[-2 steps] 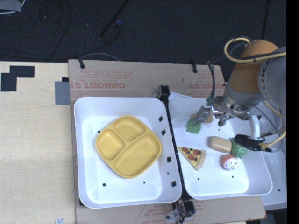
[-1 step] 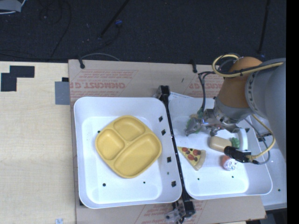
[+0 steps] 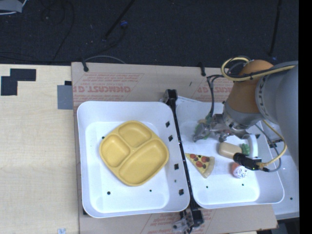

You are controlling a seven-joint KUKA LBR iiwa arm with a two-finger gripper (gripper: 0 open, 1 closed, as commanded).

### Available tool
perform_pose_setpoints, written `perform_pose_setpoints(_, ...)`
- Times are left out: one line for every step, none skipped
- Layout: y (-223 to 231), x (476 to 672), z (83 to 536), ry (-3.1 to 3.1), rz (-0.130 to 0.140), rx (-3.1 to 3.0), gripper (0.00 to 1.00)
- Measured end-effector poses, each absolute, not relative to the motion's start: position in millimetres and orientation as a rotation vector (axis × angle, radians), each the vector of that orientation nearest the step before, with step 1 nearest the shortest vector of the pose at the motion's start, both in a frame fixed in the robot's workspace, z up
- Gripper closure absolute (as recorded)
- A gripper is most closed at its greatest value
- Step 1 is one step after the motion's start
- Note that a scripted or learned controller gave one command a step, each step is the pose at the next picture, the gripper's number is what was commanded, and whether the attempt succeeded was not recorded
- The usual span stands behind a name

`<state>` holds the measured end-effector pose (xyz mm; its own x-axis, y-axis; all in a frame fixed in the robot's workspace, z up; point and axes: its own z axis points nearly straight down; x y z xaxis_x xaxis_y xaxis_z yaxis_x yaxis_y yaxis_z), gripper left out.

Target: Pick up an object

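Arm [image 3: 253, 99] low over right bin [image 3: 273, 194]

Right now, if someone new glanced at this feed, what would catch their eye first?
Probably the yellow divided plate, lying alone in the left bin. Next the grey arm with its orange band, reaching into the right bin, where a toy pizza slice and a small white ball with red marks lie.

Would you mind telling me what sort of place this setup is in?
Probably a robotics lab bench: two shallow white bins on cardboard, toy food like a pizza slice, and loose cables on the dark floor behind.
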<state>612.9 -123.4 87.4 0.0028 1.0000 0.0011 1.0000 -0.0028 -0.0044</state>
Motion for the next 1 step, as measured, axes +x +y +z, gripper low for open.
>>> perform_pose_setpoints(-124.0,612.6,97.5,-2.212,0.005,-2.223,1.0)
